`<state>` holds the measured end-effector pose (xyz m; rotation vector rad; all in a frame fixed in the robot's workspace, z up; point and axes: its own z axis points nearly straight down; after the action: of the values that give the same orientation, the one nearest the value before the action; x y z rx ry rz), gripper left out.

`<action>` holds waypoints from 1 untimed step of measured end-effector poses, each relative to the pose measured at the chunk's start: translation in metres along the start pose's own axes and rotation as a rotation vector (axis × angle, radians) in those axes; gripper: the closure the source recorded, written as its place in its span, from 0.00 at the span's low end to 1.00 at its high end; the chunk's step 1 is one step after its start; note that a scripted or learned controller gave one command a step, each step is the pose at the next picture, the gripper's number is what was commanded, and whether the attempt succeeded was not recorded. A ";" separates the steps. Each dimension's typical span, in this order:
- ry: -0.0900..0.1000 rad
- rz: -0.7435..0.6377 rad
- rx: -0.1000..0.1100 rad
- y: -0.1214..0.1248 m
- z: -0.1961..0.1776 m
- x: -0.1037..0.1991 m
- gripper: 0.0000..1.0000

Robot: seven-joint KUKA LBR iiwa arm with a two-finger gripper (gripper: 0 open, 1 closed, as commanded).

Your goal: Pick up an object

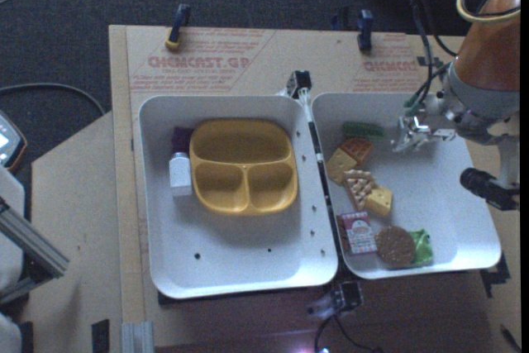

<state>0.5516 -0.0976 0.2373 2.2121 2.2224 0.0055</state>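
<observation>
Hovering over the right bin (463,202), the gripper (411,134) sits near its upper edge; whether the fingers are released or clenched cannot be told (too blurred). Food pieces cluster at that bin's left: crackers (349,158), cheese (379,200), a round cookie (395,245). The left bin (157,202) holds a yellow divided tray (244,165).
</observation>
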 end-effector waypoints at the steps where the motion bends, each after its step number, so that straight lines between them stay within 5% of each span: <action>1: 0.000 0.001 0.002 0.045 0.018 0.021 1.00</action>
<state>0.5966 -0.0764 0.2200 2.2141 2.2222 0.0040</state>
